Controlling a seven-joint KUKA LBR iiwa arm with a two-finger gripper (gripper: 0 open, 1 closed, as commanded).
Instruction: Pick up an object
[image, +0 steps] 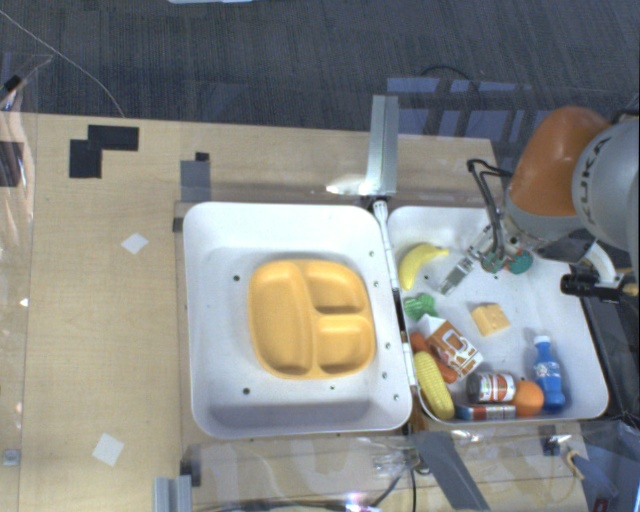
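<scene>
The claw (462, 272), its state impossible to tell, hangs just right of the banana (418, 262) in the right bin (590, 350), whose curved skin could slip free.

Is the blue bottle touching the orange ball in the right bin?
Touching. In the camera view, the blue bottle lies against the orange ball near the front right corner of the right bin, with no white floor visible between them.

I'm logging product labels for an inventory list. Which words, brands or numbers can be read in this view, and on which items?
None can be read.
Carton in the right bin: orange and white print, too blurred.
Can: dark label, too small.
Blue bottle: no legible text.
Black marks on the bench: plain shapes, not letters.
</scene>
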